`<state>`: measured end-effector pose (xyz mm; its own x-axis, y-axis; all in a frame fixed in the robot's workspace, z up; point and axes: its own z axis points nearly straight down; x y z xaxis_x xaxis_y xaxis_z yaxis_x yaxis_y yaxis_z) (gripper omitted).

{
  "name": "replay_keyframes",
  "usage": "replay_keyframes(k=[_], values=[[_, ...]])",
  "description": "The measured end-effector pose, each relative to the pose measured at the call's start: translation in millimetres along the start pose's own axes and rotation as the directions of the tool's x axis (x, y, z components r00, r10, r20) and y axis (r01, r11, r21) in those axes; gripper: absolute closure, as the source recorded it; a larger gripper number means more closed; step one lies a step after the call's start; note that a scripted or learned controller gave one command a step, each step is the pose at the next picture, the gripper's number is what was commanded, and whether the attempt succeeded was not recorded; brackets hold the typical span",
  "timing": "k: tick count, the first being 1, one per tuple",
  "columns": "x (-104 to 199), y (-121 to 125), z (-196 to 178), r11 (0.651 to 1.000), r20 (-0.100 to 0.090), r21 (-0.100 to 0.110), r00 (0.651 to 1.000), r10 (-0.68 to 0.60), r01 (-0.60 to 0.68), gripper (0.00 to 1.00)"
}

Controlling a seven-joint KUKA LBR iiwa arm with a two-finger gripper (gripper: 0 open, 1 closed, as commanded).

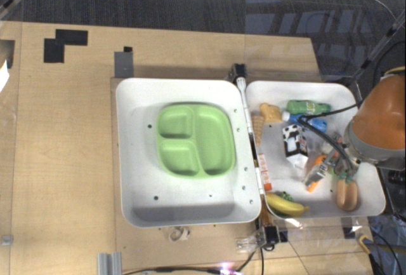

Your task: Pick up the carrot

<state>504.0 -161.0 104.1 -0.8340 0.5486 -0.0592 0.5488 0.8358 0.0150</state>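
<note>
The carrot [312, 185] is a small orange piece in the right bin [374, 204], near that bin's front middle. My gripper [316, 172] comes in from the right and hangs directly over the carrot, with its tip at or just above the carrot's upper end. Dark cables and the wrist body cover much of the spot. I cannot make out whether the carrot sits between the fingertips or simply lies under them.
The right bin is crowded: a green bottle [307, 107], a blue item [316, 124], a black-and-white carton [293, 138], a banana [285, 205], a hot dog [346, 195] and a bread piece [270, 113]. The left bin [133, 204] holds a green divided plate [193, 140].
</note>
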Motion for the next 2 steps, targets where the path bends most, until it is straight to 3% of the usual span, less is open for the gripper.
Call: replay_keyframes(k=[1, 2], values=[[36, 34, 12, 0.983, -0.037, 0.016, 0.982, 0.184, -0.183, 0.0], [34, 38, 0, 0.984, -0.032, 0.008, 0.984, 0.176, -0.175, 1.0]])
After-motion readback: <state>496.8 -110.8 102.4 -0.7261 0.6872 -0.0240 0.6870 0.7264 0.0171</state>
